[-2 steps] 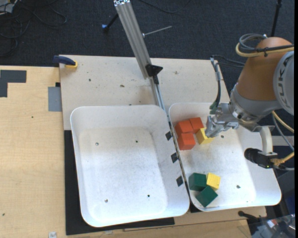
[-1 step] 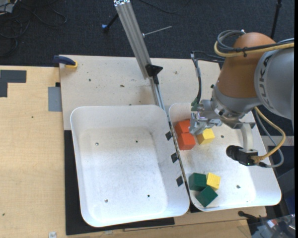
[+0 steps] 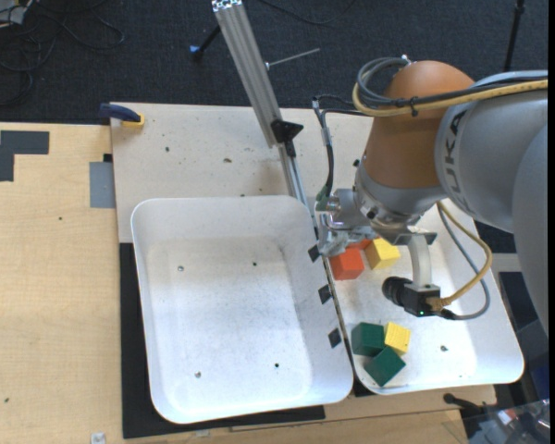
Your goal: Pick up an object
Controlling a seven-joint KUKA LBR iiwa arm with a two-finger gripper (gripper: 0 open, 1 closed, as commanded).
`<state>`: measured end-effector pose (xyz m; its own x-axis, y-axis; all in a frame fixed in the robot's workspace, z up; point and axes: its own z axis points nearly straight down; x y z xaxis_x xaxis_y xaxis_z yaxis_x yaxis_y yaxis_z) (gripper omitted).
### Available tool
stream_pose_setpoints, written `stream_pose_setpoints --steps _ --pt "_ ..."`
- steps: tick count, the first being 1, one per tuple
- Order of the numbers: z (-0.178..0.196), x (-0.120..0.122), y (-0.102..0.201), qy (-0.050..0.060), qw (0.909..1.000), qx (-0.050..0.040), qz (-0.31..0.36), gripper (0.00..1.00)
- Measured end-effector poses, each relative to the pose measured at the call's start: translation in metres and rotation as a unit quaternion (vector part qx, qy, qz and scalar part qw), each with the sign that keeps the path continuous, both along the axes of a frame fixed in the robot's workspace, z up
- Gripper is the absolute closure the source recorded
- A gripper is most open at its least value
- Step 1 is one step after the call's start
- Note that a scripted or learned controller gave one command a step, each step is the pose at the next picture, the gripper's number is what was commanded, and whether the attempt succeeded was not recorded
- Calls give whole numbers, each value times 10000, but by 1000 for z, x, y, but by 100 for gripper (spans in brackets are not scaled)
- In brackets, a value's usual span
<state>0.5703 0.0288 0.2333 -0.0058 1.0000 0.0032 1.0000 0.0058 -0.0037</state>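
The table [image 3: 203,151] carried two shallow white bins side by side and reached back to a dark floor strewn with cables. The arm [image 3: 486,155], grey with an orange band [image 3: 412,123] above the wrist, entered from the right and hung over the right bin [image 3: 486,354], covering much of its far half. The left bin [image 3: 227,313] showed a speckled white floor. A slanted aluminium bar [image 3: 254,72] rose from the table behind the bins. The jaws [image 3: 338,239] sat low at the near left corner of the right bin, close to the wall shared by the two bins; whether they were spread or pressed together could not be told, as the wrist body hid them. An orange block [image 3: 348,263] lay just below the jaws, touching or nearly touching them, with a yellow block [image 3: 384,252] just to its right. Nearer the front edge of the same bin lay two green blocks [image 3: 368,338] [image 3: 385,367] and a smaller yellow block [image 3: 398,338], clustered together. A blue-and-yellow clamp [image 3: 122,114] sat at the table's far left corner.
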Motion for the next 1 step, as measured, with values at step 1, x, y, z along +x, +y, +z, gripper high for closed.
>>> stream_pose_setpoints --steps 1 --pt "8 -3 51 -5 10000 -16 -12 100"
